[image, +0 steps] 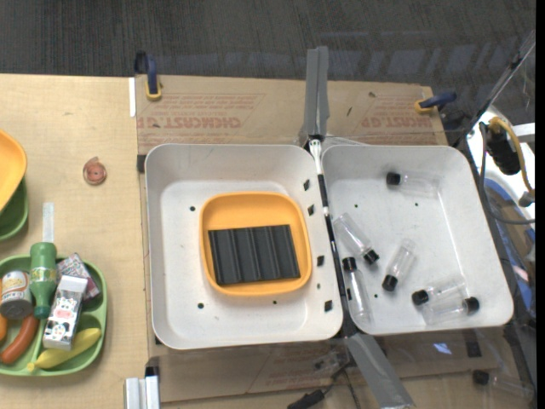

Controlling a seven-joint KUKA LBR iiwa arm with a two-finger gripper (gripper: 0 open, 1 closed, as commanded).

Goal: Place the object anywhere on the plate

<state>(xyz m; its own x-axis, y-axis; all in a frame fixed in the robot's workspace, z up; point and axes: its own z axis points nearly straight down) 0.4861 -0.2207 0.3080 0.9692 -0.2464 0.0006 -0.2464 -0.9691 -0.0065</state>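
Two white bins on printed cardboard, seen from above.
You see a rounded-square orange plate [255,208] with a dark ribbed insert in the left bin [170,254]. In the right bin [451,173], clear plastic vials [400,262] with black caps lie scattered on their sides. The cardboard's [213,113] upside-down print is too faint to read. You see no gripper, so its opening cannot be told.

We see two bins side by side: the left bin [170,228] holds a plate [213,220] at its middle, and a ridged block [255,255] lies on that plate. The right bin [451,194] holds several vials [398,265] scattered apart, one vial [400,179] near its back, others toward its front. Left of the bins, a tray [89,348] of toy foods rests on the bench [68,126].
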